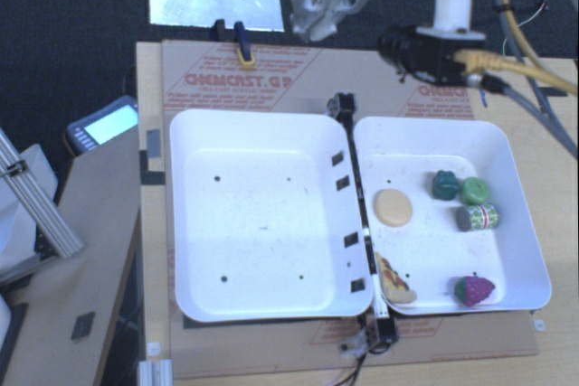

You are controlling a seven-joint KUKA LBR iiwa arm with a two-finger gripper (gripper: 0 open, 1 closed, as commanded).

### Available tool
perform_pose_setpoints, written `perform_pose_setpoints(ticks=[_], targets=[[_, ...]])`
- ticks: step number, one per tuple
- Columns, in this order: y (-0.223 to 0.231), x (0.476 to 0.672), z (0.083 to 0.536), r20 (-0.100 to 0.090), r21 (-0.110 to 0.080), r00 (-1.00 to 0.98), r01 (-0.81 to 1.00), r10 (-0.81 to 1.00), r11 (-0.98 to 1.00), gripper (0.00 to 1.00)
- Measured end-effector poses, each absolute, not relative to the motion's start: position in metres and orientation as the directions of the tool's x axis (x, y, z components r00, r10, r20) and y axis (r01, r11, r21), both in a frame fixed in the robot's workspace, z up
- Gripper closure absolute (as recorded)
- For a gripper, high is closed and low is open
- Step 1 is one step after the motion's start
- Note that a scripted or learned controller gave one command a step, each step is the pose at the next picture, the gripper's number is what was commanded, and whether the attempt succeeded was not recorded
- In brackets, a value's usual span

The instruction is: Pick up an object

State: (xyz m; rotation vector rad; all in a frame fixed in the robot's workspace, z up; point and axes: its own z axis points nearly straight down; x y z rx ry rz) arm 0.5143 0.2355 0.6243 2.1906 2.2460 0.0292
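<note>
The gripper (317, 14) hangs at the top centre of the frame, above the bench's far edge and well apart from both bins. Its upper part is cut off by the top edge, and the metal parts blur together, so whether the jaws are open or closed cannot be told; nothing is seen between them.

All the objects lie in the right bin (511, 194). A pale round disc (393, 207) sits left of its centre. Toward its right wall cluster a dark green toy (443, 184), a light green ball (473, 190) touching it, and a small striped can (478, 217) lying on its side just below. A pink strawberry-like toy (474, 289) rests near the lower right corner. At the lower left corner a yellow and red item (394, 280) lies against the wall, its shape hard to make out.

The left bin (194, 136) fills the frame's centre left.
</note>
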Motion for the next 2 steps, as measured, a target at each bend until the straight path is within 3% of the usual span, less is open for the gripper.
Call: perform_pose_setpoints(ticks=[1,2], targets=[[0.235,0.514,0.624,0.01,0.015,-0.026,1.0,1.0,0.026,0.0],[0.235,0.514,0.636,0.011,0.018,-0.027,0.999,1.0,0.027,1.0]])
